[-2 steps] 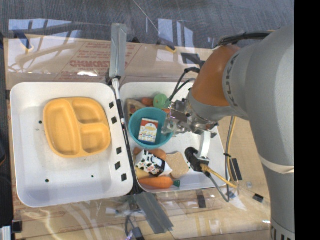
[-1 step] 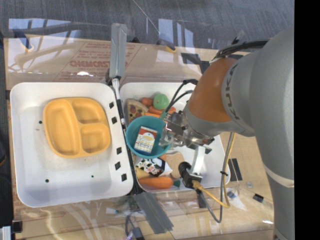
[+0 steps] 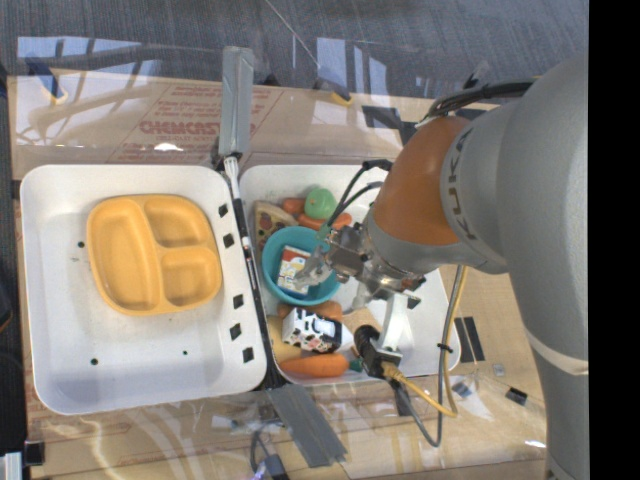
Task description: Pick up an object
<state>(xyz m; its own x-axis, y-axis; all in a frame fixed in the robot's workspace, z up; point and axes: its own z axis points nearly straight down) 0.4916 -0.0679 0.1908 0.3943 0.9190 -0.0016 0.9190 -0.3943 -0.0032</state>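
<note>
Camera view, read from the left: the left bin (image 3: 60, 368), shallow, white and glossy with rounded corners, carries a yellow divided plate (image 3: 153, 251) of smooth moulded plastic, three compartments, lying flat and well apart from any work. A grey taped seam and a row of small black clips mark where it meets the right bin (image 3: 430, 363), which is crowded. Just right of the seam sits a teal bowl (image 3: 296, 265), round and hard-walled, with a small printed carton (image 3: 293, 266) inside it. Behind the bowl lie a pizza-slice toy (image 3: 266, 220) and a green ball-like toy (image 3: 319, 202) among orange bits; in front of it are a black-and-white cow-patterned toy (image 3: 316, 332), soft-looking and lumpy, and an orange carrot (image 3: 312, 366) whose long axis runs left to right along the bin's near wall. The tool (image 3: 328, 256) hangs over the bowl's right rim, so the carton lies just to its left and slightly below, nearly touching; that short leftward offset is, I judge, what the next move turns on. Metal parts and cables blur together there, and I cannot tell whether the tool is spread or pressed together, nor see anything pinched in it. The arm (image 3: 520, 198), matte grey with a glossy orange band (image 3: 425, 193), fills the right side above the cardboard-lined counter (image 3: 150, 118).
</note>
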